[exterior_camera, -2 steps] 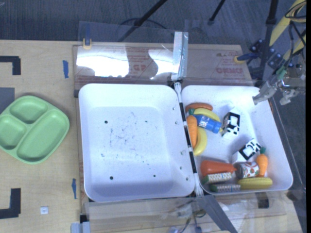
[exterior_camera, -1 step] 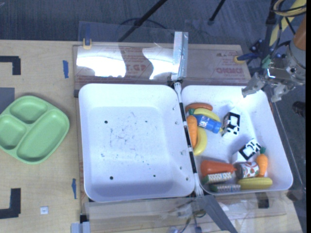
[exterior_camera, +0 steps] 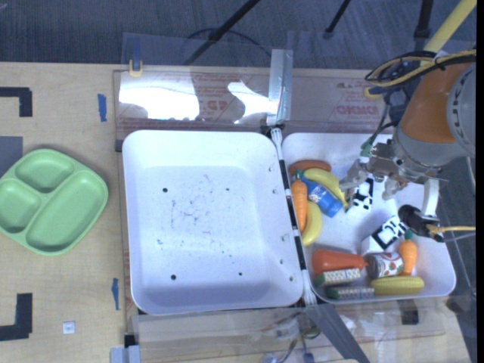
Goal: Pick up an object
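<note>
Plainly, the main risk here is crowding. Going from the left, a pale green three-compartment plastic plate (exterior_camera: pixel 50 200) sits on the bench well apart from the work, and the large shallow white left bin (exterior_camera: pixel 204 218) plays no part either. Every candidate lies in the smaller white right bin (exterior_camera: pixel 445 267), packed close together. Along its left wall stand a long orange toy carrot (exterior_camera: pixel 300 205), a curved yellow toy banana (exterior_camera: pixel 319 181) and a blue plastic bottle (exterior_camera: pixel 326 200), touching or overlapping one another. Nearer the front lie a red-orange toy pepper (exterior_camera: pixel 338 260), a yellow toy corn cob (exterior_camera: pixel 398 284) and a small orange carrot-shaped piece (exterior_camera: pixel 409 254).

A descent into such a heap could wedge a finger on a neighbour, or nudge the round, smooth pieces aside so the grasp comes up with nothing.

The grey arm's two-finger pincer (exterior_camera: pixel 378 174) hangs over the bin's upper middle. I cannot tell whether it is open or closed, and nothing can be made out in its hold. The likeliest target, a small black-and-white patterned toy (exterior_camera: pixel 363 196), lies just beside and slightly below the pincer, with the bottle and banana just left of it. A second black-and-white checked block (exterior_camera: pixel 388 233) lies lower right, near the small carrot piece.
</note>
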Controlling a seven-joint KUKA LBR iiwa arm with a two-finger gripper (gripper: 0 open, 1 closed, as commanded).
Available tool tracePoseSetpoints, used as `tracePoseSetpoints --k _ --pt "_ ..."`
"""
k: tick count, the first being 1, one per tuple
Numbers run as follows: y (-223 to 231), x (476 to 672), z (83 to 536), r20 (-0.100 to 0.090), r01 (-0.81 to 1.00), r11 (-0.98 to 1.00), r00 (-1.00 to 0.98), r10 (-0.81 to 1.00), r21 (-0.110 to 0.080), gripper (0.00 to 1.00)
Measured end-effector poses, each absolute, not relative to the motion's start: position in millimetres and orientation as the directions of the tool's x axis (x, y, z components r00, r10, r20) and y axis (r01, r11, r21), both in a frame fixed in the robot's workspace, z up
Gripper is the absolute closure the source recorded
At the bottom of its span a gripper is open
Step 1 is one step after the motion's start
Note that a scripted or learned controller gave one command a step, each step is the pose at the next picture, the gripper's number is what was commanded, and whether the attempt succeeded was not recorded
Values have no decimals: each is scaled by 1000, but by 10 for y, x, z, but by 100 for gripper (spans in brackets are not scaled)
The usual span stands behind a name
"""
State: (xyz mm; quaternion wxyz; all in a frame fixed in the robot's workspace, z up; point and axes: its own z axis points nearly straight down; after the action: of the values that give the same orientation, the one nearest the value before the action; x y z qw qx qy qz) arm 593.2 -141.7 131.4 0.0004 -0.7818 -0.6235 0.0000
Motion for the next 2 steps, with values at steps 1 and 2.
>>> tracePoseSetpoints --k 1,2 --pt "-1828 5786 1671 0 944 -331 331 944 2 0" --pt "-1279 5860 952 0 982 -190 190 982 1 0"
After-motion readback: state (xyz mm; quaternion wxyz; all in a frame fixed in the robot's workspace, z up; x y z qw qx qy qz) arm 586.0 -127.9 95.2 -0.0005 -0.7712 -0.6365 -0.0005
